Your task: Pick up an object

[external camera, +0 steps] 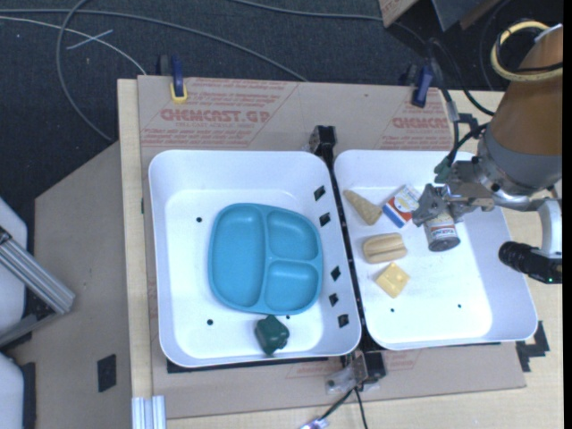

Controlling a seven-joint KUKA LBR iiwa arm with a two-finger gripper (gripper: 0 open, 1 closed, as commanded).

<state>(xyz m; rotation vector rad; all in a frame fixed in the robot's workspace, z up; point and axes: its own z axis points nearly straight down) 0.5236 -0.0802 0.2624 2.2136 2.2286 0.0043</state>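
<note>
Not yet lifted: small can standing on the floor of the right bin, right of frame centre, directly beneath the lowered tool; grip unconfirmed, closing and raising seemingly left to do.

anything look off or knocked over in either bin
Nothing is spilled or broken. The one oddity: the small can in the right bin sits tilted rather than upright, right by the hand. The blue plate lies flat.
</note>
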